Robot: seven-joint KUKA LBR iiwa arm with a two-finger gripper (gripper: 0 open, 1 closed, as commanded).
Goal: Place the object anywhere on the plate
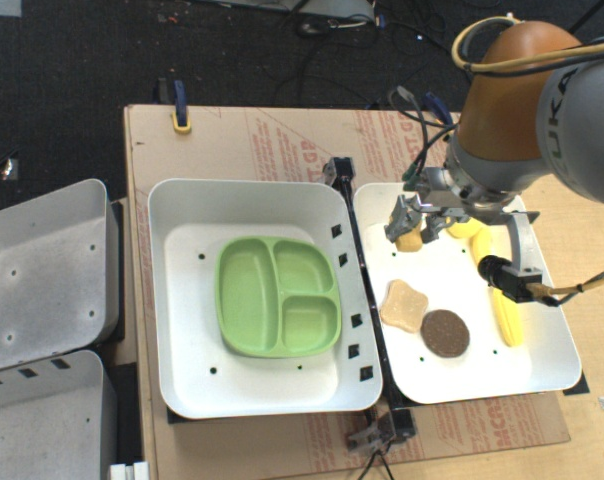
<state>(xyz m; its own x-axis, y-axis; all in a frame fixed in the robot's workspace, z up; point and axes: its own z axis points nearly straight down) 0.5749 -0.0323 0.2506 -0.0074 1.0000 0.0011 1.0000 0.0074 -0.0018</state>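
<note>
The near rim of the right bin (482, 393) lies closest to the camera; the brown disc (446, 333) sits just inside it, with the tan bread-shaped piece (404, 306) touching or almost touching it at its 10 o'clock.

The gripper (414, 230) is positioned over the far-left part of the right bin. A small yellow-orange object (410, 240) sits at the fingertips. The fingers appear narrowly spread around it, but the view does not confirm whether the object is clamped or merely resting on the bin floor beneath them. Treat the grasp as unverified.

A long yellow item, likely a banana or corn cob (506, 313), lies at roughly 4 o'clock from the gripper, its long axis running from 11 to 5 o'clock along the right side of the bin. The arm partly covers its far end.

The green plate (279, 296) lies centred in the left bin (172, 268), at about 8 o'clock from the gripper. The two bins meet at a shared divider (360, 288) between the gripper and the plate; any transfer must clear both raised rims.

Judgement: the coming move is a lift, then a traverse toward 8 o'clock. The plate's three compartments are unoccupied, so landing room is generous. The bread-shaped piece lies close to the traverse line; adequate lift height avoids contact.
</note>
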